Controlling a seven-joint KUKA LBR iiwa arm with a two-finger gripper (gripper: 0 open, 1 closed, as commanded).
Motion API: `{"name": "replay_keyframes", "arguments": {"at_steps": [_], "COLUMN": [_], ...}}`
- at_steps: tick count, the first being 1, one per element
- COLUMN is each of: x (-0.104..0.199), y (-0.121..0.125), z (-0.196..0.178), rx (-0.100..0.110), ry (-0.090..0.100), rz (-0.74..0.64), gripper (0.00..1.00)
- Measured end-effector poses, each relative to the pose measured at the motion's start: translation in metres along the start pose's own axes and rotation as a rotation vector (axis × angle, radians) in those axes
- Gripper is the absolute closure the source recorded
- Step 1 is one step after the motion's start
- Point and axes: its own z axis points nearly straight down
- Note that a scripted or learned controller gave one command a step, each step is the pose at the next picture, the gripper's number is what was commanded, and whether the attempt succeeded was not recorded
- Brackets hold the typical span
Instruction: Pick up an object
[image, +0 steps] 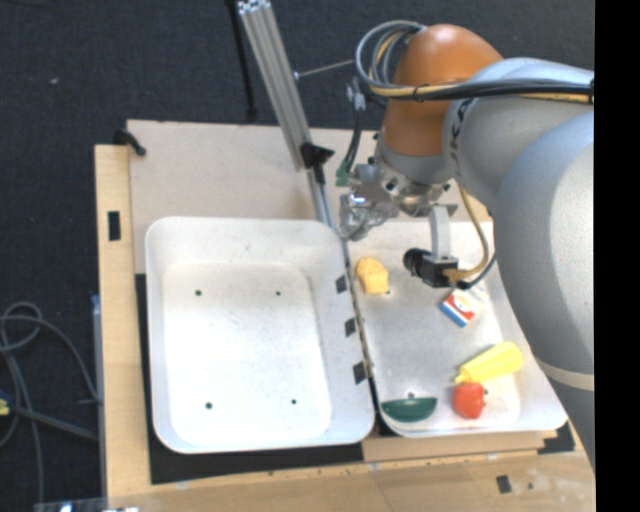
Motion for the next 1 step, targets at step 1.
{"name": "replay_keyframes", "arguments": {"at_steps": [1], "x": [0.0502], "y": [-0.0033], "z": [-0.0146], "rx": [-0.001], "ry": [0.001], "rz": [-0.001], "gripper": [1.0]}}
